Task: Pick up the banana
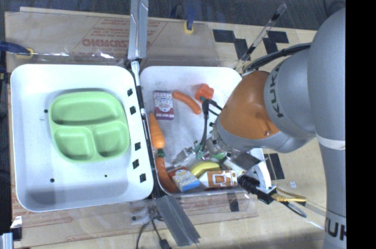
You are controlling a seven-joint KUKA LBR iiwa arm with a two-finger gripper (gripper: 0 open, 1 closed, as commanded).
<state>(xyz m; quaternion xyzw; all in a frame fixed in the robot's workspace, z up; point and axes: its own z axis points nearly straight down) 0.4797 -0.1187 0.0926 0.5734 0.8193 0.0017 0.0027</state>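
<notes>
Banana (205, 168) lies low in the right bin (176, 74), at about five o'clock of that bin's floor, just under the wrist of the arm (258, 115). The gripper (207, 151) hangs close above it, near the banana's upper edge, but the wrist's bulk covers it and I cannot tell how it is set, or whether it has hold of anything. Working outward, the banana is crowded: a small bottle with an orange label (220, 179) lies touching or just beside it at five o'clock, and a blue and white carton (185, 181) sits at its seven o'clock end. Farther off, a carrot (156, 133) lies along the bin's left wall, a red packet (164, 105) sits toward eleven o'clock, and an orange sausage-like piece (187, 102) lies toward twelve. The left bin (29, 142) holds a green divided tray (89, 125). By its look the banana is probably a light toy, stiff and smooth, so it may slip from a glancing pinch. Its long axis runs roughly from eight o'clock to two o'clock, gently curved. I would take it across the thick middle, closing at right angles to that axis, away from the bottle.
</notes>
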